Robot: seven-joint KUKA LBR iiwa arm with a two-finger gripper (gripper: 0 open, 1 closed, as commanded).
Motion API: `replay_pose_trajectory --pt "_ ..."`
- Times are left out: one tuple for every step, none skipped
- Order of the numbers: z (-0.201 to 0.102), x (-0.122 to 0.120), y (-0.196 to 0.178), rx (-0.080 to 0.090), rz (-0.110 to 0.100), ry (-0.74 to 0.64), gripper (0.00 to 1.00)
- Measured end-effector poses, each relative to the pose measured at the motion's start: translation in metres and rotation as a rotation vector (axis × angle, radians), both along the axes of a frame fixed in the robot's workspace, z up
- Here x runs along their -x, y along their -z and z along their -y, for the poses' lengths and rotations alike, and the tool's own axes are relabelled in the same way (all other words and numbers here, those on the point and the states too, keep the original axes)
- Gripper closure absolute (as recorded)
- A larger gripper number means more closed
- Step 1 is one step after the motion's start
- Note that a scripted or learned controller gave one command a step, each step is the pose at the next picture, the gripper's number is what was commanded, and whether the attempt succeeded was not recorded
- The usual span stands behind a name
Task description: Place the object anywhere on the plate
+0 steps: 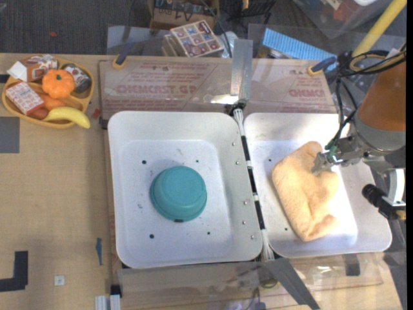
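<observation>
A teal round plate (179, 193) lies in the middle of the left white bin (129, 141). A folded tan cloth (306, 199) lies in the right white bin (368, 234), stretching from its centre toward the front. My gripper (324, 161) reaches in from the right and sits low at the cloth's upper right corner, touching or just above the fabric. The orange-banded arm (387, 108) rises behind it at the right edge. The plate is about one bin-width to the left of the gripper.
A raised divider (248, 173) separates the two bins. A yellow dish of toy fruit (48, 95) sits on the bench at the far left. Cardboard panels (168, 86) stand behind both bins. Cables (348, 76) hang by the arm.
</observation>
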State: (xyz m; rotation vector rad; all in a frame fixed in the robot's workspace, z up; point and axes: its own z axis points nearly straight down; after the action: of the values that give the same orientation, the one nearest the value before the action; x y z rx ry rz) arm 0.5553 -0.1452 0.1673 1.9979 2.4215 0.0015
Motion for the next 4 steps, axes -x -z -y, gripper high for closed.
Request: replay_pose_trajectory --pt "0.001 -0.001 -0.050 0.000 -0.001 0.000 1.00" --pt "-0.049 0.001 -0.062 0.000 -0.001 -0.400 1.00" --pt "-0.095 0.006 -0.052 0.001 0.000 -0.799 1.00" --pt "-0.144 0.011 -0.045 0.002 0.001 -1.197 1.00"
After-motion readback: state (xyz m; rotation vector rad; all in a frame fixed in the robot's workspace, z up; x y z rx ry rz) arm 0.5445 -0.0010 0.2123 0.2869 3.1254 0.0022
